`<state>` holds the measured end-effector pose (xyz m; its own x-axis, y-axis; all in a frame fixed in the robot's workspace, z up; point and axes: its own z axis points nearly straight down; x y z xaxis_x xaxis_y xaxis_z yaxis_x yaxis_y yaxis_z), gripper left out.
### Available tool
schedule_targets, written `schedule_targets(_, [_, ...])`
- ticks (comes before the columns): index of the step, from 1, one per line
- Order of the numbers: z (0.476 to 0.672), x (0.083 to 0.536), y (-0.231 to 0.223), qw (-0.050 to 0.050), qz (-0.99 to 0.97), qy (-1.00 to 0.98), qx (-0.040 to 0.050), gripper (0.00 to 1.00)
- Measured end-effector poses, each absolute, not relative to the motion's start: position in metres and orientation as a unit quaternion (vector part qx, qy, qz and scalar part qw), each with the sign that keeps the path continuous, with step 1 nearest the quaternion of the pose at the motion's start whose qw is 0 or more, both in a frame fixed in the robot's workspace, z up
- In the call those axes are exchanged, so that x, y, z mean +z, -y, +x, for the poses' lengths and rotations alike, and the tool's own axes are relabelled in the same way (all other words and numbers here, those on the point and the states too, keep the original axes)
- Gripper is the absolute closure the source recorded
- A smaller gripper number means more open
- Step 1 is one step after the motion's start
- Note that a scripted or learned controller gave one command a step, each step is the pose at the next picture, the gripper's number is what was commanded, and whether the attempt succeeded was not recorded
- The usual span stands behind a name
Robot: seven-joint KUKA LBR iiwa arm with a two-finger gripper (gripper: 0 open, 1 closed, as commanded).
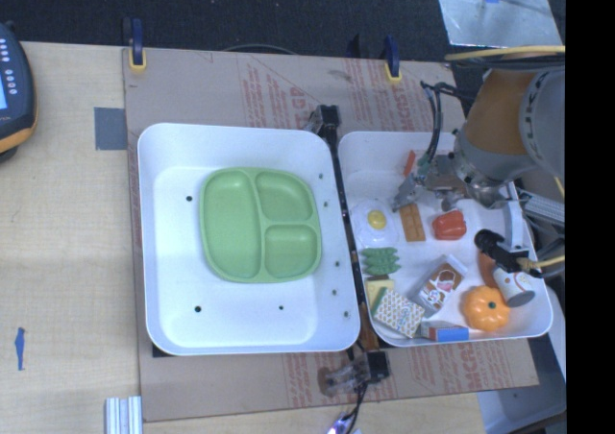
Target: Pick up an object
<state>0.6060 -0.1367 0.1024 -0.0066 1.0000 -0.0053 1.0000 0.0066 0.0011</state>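
You saw a pale wooden tabletop (67, 230) carrying a brown cardboard sheet (240, 86), clamped along its far edge. Two white bins, left (163, 230) and right (370, 149), sat side by side on it.

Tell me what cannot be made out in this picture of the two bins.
- Grey two-finger gripper, camera view: too small and dark to tell its state.
- Small flat printed packet: print too small to read.
- Blue-and-red item at the right white bin's near edge: partly hidden by the patterned square block.
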Motion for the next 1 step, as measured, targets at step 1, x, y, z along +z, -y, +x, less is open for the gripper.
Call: schedule_targets(1, [0.6064,0.1129,0.1378,0.004,0.705,-0.710,-0.0015,1.00])
